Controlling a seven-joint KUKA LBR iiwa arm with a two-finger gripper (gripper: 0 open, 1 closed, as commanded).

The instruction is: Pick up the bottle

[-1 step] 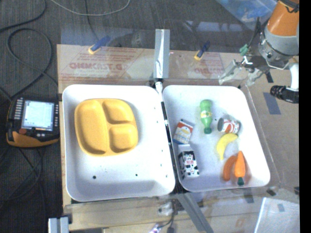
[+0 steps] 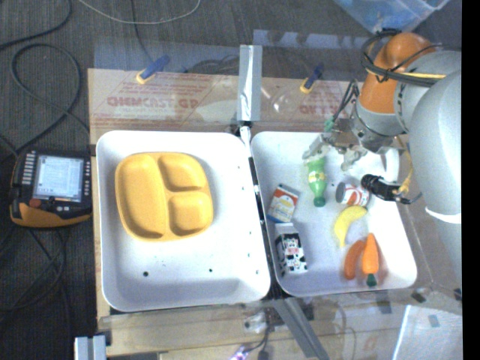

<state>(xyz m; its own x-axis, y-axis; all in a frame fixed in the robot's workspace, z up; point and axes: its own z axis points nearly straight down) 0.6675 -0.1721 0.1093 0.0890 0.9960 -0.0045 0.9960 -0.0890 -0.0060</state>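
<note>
Gripper [image 2: 335,150] open above green bottle [image 2: 317,179] — right white bin [image 2: 330,280] (dark carpet around bench).

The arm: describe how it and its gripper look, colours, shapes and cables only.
The arm has bulky, rounded pale grey segments with a bright orange band above the wrist. Black cables loop around that band, and a yellow wire runs down beside the lower segment. The wrist below is a darker grey metal ring. The gripper is small, made of grey metal parts with thin light prongs.
</note>
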